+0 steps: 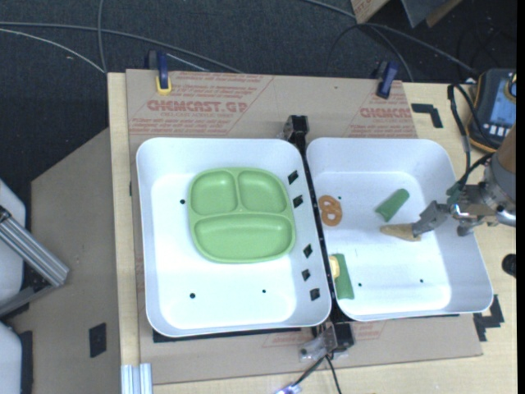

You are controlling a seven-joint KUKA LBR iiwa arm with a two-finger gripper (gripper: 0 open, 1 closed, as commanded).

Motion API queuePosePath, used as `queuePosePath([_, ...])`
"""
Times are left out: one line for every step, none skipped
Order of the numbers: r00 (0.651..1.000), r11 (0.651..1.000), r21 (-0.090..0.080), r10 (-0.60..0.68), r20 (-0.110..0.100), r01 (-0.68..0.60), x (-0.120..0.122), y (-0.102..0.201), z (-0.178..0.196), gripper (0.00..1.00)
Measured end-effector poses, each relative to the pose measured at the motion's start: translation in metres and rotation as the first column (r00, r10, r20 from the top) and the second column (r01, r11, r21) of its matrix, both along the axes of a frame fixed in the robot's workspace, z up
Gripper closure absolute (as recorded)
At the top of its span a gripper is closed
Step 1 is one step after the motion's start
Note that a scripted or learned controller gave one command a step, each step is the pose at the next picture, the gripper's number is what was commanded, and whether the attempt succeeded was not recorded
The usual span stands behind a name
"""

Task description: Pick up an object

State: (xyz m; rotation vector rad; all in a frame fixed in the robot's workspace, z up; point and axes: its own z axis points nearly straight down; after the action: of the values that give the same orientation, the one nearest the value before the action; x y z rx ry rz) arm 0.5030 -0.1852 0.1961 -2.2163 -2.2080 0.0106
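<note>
The right bin holds several small items. A brown pretzel lies near its left wall, and a green block sits tilted near the middle. Just below that block lies a tan wedge. A green and yellow stick rests at the lower left. My gripper hovers low at the bin's right side and is open. Its left finger is right beside the tan wedge's right end. Nothing sits between the fingers.
The left bin holds a green divided plate. A black clip rail runs between the two bins. Cables and a blue device sit off the bench's right edge, by the arm.
</note>
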Motion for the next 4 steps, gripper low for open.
queuePosePath([1.000, 1.000, -0.003, 0.004, 0.013, -0.004, 0.003, 0.000, 0.006, 0.00])
queuePosePath([1.000, 1.000, -0.001, 0.004, 0.009, -0.004, 0.004, 0.006, -0.037, 0.00])
queuePosePath([1.000, 1.000, -0.001, 0.003, 0.008, -0.003, 0.000, -0.001, -0.084, 0.00])
queuePosePath([1.000, 1.000, -0.001, 0.004, 0.009, -0.004, 0.000, -0.001, -0.113, 0.00])
